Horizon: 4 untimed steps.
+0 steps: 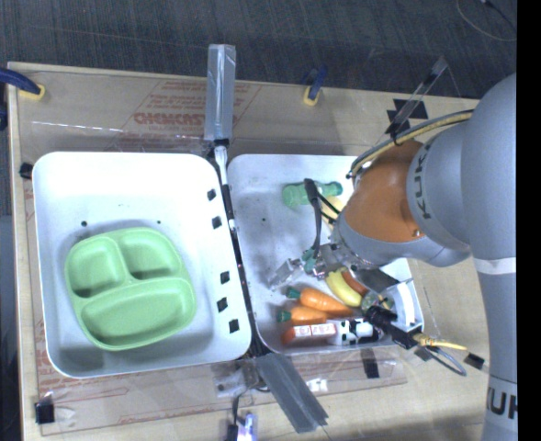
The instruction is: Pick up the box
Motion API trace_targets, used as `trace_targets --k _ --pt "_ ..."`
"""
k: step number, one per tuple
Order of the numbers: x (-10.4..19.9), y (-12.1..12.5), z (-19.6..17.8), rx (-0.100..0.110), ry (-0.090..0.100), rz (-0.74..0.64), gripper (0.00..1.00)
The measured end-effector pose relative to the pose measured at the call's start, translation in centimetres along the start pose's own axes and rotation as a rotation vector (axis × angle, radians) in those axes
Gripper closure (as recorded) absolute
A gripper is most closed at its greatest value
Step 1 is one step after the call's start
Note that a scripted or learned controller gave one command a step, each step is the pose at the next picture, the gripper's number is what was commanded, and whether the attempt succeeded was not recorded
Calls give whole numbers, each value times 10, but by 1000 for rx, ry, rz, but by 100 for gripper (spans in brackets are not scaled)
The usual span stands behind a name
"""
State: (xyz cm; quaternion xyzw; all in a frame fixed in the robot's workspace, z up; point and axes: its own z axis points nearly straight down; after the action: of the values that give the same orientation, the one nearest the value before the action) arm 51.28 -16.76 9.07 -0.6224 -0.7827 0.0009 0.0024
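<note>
The box (330,333) is seen at 6 o'clock in the right bin (261,246), beside a carrot (321,299). Judged light and rigid; its long sides should be gripped. The gripper (318,263) state cannot be told.

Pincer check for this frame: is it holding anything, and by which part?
Cannot be told. The pincer sits low in the right bin by the banana and carrots, largely hidden under the wrist.
</note>
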Motion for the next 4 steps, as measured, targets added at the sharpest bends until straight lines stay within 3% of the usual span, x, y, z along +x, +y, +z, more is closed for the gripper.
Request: trace_targets --k 1,2,3,4 --pt "18 81 -20 -3 -1 259 0" --pt "-13 20 -1 0 2 589 0" --pt "-37 96 -20 0 1 1005 0" --pt "35 121 -1 6 2 1235 0"
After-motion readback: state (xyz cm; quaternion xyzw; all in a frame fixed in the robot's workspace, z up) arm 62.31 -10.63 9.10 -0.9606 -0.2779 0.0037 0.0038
